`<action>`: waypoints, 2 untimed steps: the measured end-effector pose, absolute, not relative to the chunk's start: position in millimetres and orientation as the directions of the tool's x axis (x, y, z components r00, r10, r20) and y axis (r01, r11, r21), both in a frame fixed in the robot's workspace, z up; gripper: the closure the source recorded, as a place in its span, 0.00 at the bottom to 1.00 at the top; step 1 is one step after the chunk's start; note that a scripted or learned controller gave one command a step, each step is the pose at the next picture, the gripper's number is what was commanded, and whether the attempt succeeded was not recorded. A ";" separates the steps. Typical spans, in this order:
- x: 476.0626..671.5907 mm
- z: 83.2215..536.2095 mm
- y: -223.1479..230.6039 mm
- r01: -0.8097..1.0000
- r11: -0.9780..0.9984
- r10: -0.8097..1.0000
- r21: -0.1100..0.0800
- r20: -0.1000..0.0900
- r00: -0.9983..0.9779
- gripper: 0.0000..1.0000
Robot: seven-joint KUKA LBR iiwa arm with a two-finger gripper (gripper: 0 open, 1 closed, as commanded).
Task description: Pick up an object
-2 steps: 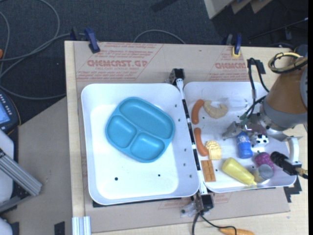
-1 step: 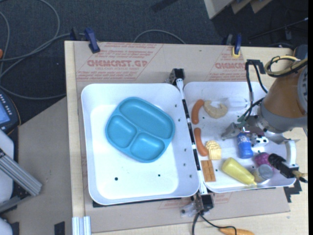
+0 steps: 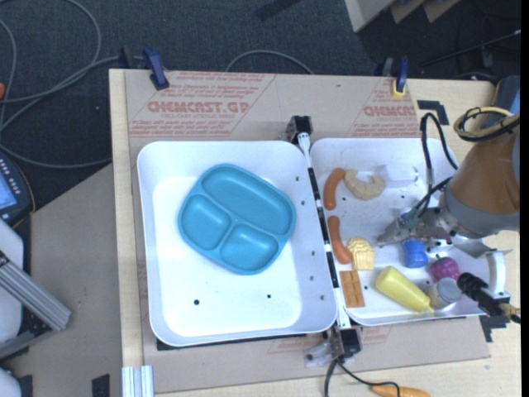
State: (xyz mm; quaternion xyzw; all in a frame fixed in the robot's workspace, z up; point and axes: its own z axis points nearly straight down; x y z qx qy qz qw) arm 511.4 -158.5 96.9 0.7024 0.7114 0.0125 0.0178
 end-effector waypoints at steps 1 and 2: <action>513.6 97.1 -160.4 0.999 0.013 1.000 0.037 -0.002 -0.013 0.00; 510.5 97.5 -161.4 0.999 0.016 1.000 0.042 -0.003 -0.016 0.00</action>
